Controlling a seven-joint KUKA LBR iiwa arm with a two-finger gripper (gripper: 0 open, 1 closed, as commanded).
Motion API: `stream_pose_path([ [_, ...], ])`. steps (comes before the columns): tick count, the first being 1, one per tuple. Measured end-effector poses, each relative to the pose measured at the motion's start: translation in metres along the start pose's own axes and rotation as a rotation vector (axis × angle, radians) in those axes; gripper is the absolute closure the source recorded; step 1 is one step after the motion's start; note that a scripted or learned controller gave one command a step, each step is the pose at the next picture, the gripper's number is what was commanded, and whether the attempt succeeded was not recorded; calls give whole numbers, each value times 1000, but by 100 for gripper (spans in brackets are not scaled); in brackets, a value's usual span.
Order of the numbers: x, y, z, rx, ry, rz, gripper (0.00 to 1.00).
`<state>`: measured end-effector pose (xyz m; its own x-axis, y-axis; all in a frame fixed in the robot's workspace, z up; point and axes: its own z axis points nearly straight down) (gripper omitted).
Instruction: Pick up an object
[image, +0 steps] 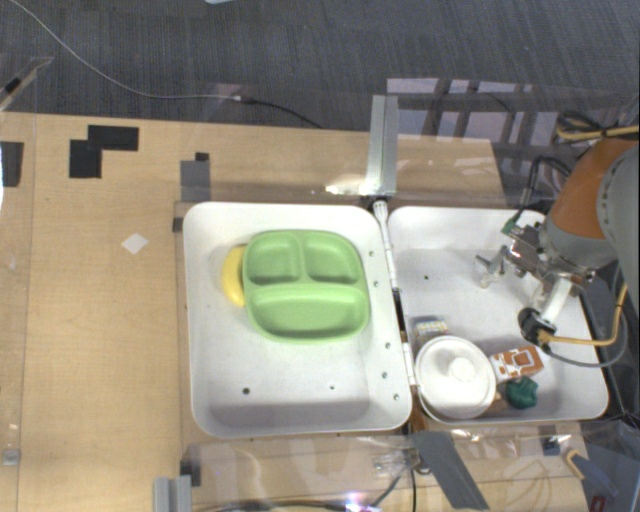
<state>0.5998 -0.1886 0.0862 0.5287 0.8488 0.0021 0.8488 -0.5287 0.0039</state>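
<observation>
claw (497, 262) over right bin (450, 230), finger state unclear, white bowl (456, 374) well below it, apart

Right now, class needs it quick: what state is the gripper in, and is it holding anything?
Gripper: over the right bin; state cannot be told.

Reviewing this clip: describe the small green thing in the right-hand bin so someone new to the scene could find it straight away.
Start at the right bin, the one the arm reaches over, and go to its near right corner. There a round white bowl sits at the front edge; the green thing lies just right of it, below a small orange-and-white item. It is the only dark green, lumpy piece in that bin.
</observation>
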Motion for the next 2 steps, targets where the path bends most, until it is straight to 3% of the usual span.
stream_pose_path([
  [1, 8, 18, -69, -1, -1, -267, 0],
  [2, 41, 6, 0, -1, 0, -322, 0],
])
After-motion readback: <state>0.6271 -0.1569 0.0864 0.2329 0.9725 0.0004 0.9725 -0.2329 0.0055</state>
